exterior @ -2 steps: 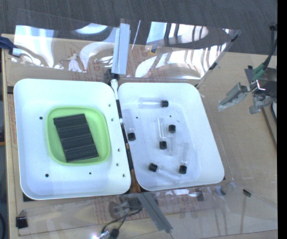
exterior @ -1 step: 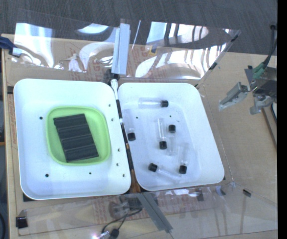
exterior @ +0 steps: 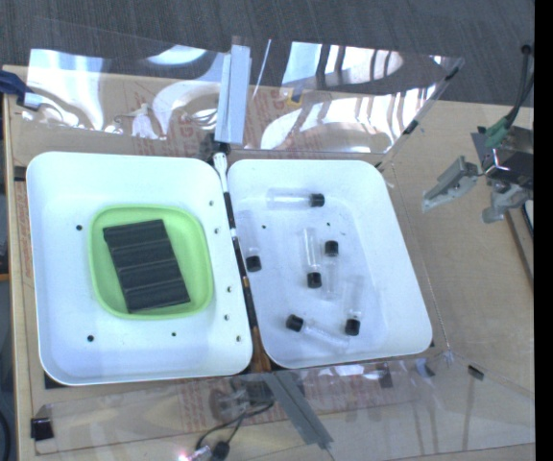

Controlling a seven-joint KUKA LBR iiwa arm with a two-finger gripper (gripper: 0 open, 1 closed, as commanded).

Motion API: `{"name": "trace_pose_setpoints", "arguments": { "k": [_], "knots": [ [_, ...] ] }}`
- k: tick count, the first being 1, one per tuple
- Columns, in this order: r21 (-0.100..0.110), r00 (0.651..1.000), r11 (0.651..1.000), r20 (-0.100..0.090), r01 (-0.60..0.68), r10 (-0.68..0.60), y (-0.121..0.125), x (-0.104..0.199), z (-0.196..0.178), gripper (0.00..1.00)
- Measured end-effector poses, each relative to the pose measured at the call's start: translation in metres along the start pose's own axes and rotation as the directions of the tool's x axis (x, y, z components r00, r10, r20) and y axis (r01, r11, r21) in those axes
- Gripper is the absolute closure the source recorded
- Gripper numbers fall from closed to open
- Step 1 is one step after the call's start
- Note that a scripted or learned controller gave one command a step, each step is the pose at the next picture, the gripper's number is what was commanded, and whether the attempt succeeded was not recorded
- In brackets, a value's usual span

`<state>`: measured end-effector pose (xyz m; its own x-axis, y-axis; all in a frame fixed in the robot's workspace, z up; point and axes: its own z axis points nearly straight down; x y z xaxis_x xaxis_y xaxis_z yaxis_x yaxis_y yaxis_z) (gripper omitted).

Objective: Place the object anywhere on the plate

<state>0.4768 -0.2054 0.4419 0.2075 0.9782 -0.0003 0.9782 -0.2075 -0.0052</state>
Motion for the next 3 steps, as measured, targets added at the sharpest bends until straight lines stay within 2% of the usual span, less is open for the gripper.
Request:
{"name": "trace_pose_setpoints", "arguments": {
  "k": [2,3],
  "knots": [
    [0.000,1.000,1.000,-0.001,0.004,-0.004,0.0002,0.0009,0.0003,0.00],
    [-0.001,0.996,0.996,0.001,-0.090,0.090,-0.0001,-0.0007,-0.0003,0.00]
  ]
}}
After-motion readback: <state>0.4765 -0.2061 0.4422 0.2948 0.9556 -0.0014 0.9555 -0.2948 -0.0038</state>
